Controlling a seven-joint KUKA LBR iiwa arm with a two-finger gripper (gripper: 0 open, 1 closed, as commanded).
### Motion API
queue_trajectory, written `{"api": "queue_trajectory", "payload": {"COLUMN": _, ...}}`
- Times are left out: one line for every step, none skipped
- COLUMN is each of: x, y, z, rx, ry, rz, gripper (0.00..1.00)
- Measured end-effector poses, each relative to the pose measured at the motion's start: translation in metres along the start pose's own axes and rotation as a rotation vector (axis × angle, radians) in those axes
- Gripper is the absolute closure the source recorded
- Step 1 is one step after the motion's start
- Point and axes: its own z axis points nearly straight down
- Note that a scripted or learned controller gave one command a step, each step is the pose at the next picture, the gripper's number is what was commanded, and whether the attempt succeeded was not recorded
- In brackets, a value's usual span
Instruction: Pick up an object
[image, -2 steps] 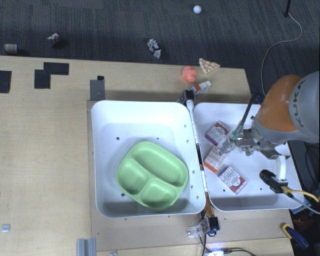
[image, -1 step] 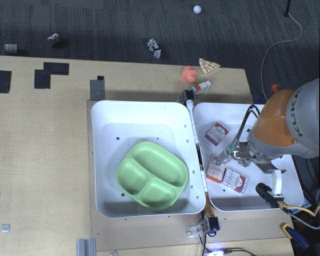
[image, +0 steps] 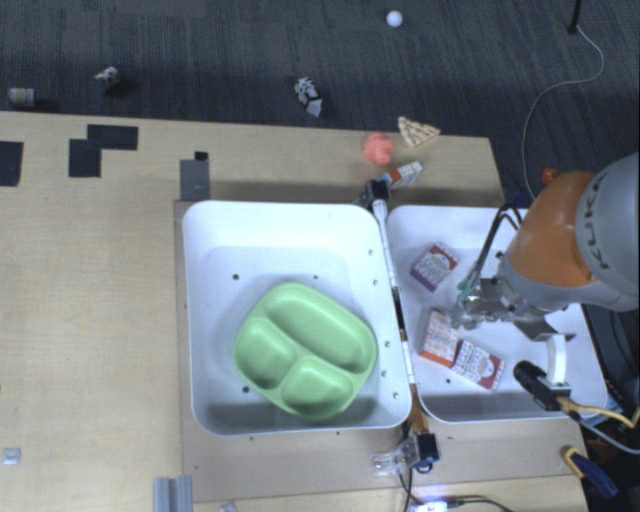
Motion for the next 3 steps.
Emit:
{"api": "queue_trajectory", "payload": {"x": 0.0, "y": 0.0, "z": 0.0, "rx": 0.0, "ry": 0.0, "rz": 0.0, "gripper": 0.0}}
{"api": "queue_trajectory", "payload": {"x": 0.009, "y": -0.019, "z": 0.012, "rx": 0.002, "ry": -0.005, "rz": 0.003, "gripper": 0.0}}
{"api": "queue_trajectory", "payload": {"x": 0.011, "y": -0.016, "z": 0.0, "rx": -0.001, "ry": 0.001, "rz": -0.001, "gripper": 1.0}}
